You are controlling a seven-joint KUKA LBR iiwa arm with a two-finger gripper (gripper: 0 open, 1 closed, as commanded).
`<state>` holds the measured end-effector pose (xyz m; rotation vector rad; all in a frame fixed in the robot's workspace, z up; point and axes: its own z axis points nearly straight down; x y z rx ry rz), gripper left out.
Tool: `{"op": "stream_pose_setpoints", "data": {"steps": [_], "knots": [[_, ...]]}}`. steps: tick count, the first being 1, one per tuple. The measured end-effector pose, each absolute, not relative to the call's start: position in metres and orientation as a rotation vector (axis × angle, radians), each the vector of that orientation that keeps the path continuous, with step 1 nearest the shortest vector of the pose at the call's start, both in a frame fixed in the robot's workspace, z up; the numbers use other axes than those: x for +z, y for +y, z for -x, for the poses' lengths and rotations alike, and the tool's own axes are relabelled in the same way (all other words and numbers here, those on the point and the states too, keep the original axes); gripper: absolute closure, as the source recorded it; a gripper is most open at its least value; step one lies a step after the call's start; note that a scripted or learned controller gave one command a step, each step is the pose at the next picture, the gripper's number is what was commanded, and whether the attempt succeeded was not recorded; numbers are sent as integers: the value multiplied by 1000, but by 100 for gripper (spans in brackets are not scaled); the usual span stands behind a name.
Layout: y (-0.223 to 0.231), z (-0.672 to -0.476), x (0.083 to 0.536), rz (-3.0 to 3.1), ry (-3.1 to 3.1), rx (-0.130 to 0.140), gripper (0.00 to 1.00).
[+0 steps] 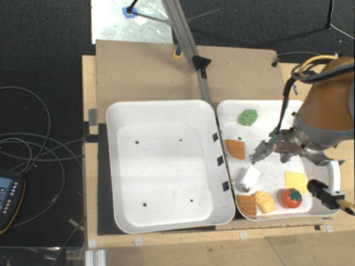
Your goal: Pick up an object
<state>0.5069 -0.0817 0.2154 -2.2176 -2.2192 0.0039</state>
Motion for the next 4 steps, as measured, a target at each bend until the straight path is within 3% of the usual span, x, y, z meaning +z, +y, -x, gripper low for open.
{"op": "stream_pose_setpoints", "data": {"steps": [2, 3, 4], "knots": [[-84, -509, 114, 2218, -2220, 3, 0], [-85, -511, 127, 2223, -2223, -3, 100], [-90, -517, 189, 2220, -2232, -7, 100]]}}
